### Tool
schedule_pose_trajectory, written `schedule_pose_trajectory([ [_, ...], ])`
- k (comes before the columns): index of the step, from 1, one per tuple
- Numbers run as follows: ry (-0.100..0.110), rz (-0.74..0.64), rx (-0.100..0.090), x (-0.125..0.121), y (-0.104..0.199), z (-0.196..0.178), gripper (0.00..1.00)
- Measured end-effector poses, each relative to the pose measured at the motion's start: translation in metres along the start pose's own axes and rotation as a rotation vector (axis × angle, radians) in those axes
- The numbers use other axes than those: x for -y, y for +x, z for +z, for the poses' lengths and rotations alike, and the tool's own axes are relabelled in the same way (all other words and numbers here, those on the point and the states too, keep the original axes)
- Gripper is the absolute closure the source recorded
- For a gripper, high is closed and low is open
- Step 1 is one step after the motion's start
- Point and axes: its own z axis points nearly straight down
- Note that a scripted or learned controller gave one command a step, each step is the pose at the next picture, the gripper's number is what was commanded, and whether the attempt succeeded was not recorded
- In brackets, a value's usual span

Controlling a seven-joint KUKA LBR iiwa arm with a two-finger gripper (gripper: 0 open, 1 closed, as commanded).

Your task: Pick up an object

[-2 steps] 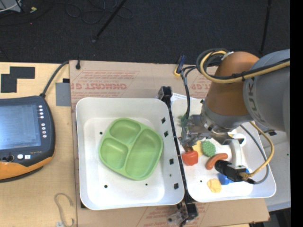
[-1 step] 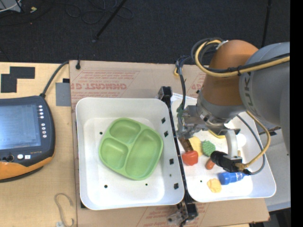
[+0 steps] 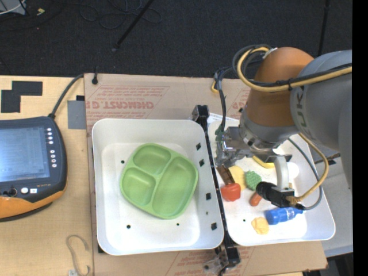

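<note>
The gripper (image 3: 230,154) hung low over the left part of the right bin (image 3: 322,226), beside the divider; whether its tips were spread or pressed together could not be told (the wrist hid them). Just below lay a red object (image 3: 230,192), with green (image 3: 253,179), blue (image 3: 280,215) and yellow (image 3: 260,225) pieces nearby. The left bin (image 3: 109,229) held a green divided plate (image 3: 159,180).
</note>
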Motion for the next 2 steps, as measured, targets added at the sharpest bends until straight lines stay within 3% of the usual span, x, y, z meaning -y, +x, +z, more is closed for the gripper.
schedule_pose_trajectory([
  [2,0.001,-0.001,0.0,-0.0034,0.002,-0.0003,1.0],
])
